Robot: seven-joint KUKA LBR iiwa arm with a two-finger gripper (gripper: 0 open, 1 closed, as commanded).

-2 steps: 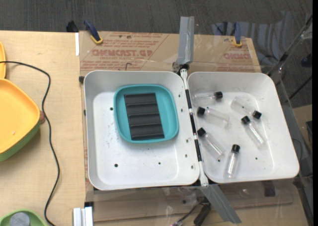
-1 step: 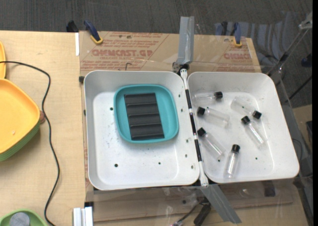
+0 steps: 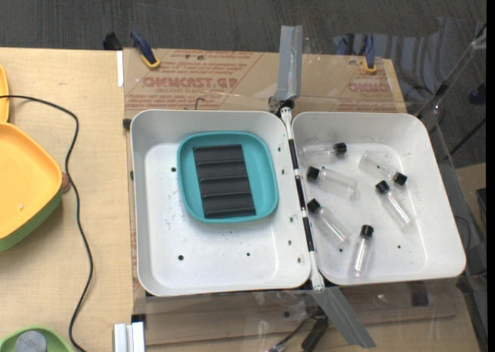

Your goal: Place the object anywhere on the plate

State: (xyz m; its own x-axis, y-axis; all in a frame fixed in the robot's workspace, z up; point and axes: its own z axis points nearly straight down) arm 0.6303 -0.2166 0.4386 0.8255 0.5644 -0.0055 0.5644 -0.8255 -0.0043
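Note:
A teal square plate (image 3: 264, 180) lies in the left white bin (image 3: 155, 211), toward its upper middle. On the plate rests a dark ribbed rectangular block (image 3: 223, 181), lying flat and lengthwise. The right white bin (image 3: 437, 211) holds several clear plastic vials with black caps, scattered: one near the top (image 3: 329, 148), one by the left wall (image 3: 331, 179), one at the right (image 3: 393, 200), one low in the middle (image 3: 362, 250).
Stacked yellow and green plates (image 3: 23, 188) sit on the wooden table at the far left, with a black cable (image 3: 77, 188) running past them. Behind the bins stands a cardboard sheet (image 3: 193, 80) held by clamps. A grey metal post (image 3: 290, 64) rises between the bins.

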